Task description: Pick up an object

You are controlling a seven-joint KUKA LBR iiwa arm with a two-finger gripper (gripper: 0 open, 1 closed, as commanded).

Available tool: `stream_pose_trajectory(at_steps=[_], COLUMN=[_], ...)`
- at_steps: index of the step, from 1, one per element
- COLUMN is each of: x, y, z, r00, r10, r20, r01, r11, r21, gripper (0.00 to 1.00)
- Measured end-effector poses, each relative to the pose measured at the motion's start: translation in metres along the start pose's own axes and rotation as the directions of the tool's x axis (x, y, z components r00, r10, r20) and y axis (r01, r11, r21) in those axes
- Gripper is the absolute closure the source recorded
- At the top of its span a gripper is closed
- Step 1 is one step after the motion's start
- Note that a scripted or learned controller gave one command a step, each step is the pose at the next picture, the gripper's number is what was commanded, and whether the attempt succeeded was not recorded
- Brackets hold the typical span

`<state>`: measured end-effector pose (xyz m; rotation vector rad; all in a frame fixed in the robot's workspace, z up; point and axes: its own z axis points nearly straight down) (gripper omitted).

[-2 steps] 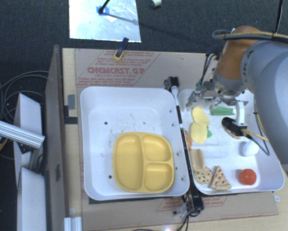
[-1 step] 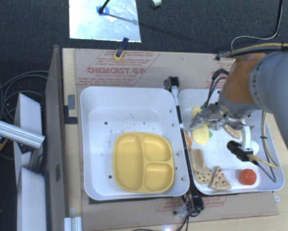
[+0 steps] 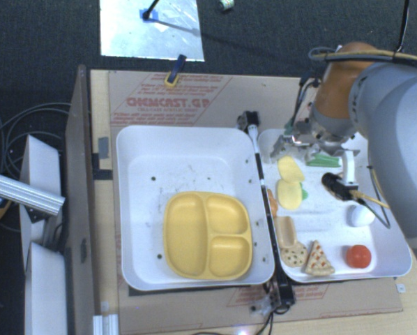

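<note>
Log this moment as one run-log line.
arm: over right bin | gripper: above far end, nothing seen held | right bin: toy food incl. tomato, pizza slice | left bin: yellow tray

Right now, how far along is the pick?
Done: arm has reached over the right bin, end effector near its back edge above the yellow pieces. In hand: nothing visibly held. Left: grasp and lift; tomato and pizza slice lie in the bin.
</note>
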<state>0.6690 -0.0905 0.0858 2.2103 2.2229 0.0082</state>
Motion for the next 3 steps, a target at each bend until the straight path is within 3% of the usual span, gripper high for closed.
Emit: stream_pose_trajectory(at_steps=[2, 3], x=[0.001, 0.001], y=[-0.101, -0.096], z=[0.001, -0.011], r00=[1.000, 1.000], r10=[0.006, 0.004], r20=[-0.002, -0.001], r01=[-0.006, -0.004], r11=[1.000, 1.000], r21=[0.013, 0.005], gripper=[0.00, 1.00])
